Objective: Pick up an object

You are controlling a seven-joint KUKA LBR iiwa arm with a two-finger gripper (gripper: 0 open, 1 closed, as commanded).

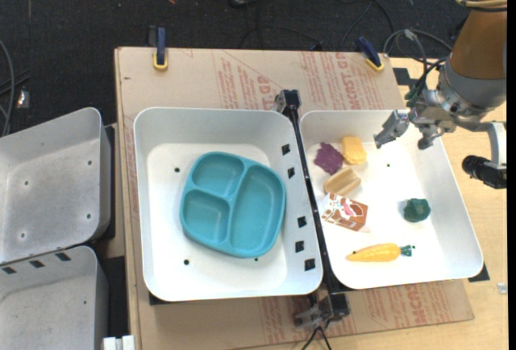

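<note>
Objects are lying in the right bin [463,247], and the end effector [408,130] is hovering over that bin's upper right corner with its two fingers spread apart and nothing between them. Nearest to it, just toward the bin's upper left, a yellow rounded piece [353,150] is sitting beside a purple piece [327,157], the two almost touching. Below them a tan block [342,181] is resting at a tilt, and under that a red-and-white packet [346,213] is lying flat near the bin's left wall. A dark green lump [417,210] is sitting alone toward the right wall, well below the end effector. A yellow carrot-shaped toy [376,253] with a green tip is lying lengthwise near the bottom edge. The purple piece may be a bunch of grapes, though it is too small to tell. In the left bin [153,260], a teal divided plate [233,204] is resting in the middle.
</note>
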